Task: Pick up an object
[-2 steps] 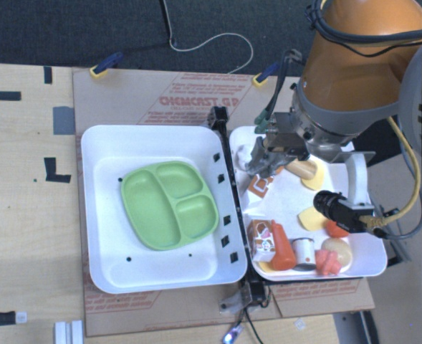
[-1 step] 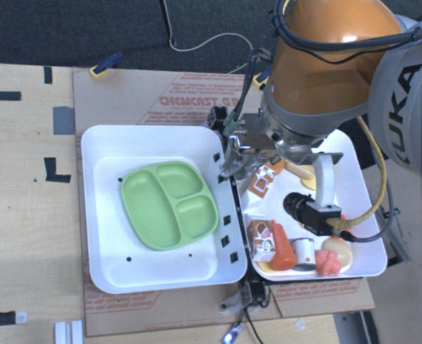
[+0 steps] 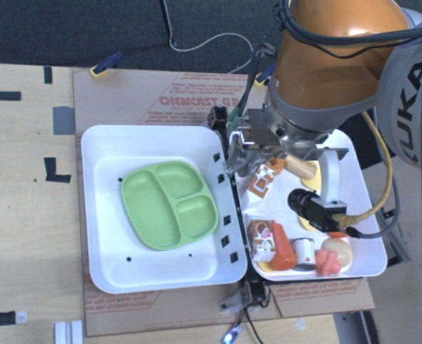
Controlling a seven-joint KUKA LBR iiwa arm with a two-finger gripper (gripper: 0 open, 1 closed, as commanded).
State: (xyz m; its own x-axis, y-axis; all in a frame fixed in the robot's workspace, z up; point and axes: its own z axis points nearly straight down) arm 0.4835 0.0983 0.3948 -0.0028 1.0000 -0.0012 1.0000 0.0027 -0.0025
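Closest to the lens is the arm, its orange band and grey casing covering the upper right of the view and hiding the far part of the right bin. Below it the gripper hangs low over the seam between the two bins, at the right bin's far left corner. Whether the claw is released or clenched cannot be told, since the metal parts blur together there, and nothing can be seen gripped in it.

The things to pick all lie in the right bin. An orange-and-white carton sits tilted just beside the gripper, on its near side. A tan roll lies next to that carton, further into the bin. Along the near wall sits a tight cluster: a brown-and-white carton, a red-orange piece touching it, a small silver can and a pink-and-pale lump — each pressed against the next.

In the left bin a green divided plate lies flat and alone, three compartments up, well apart from the gripper. Both bins rest on a cardboard sheet printed with red lettering.
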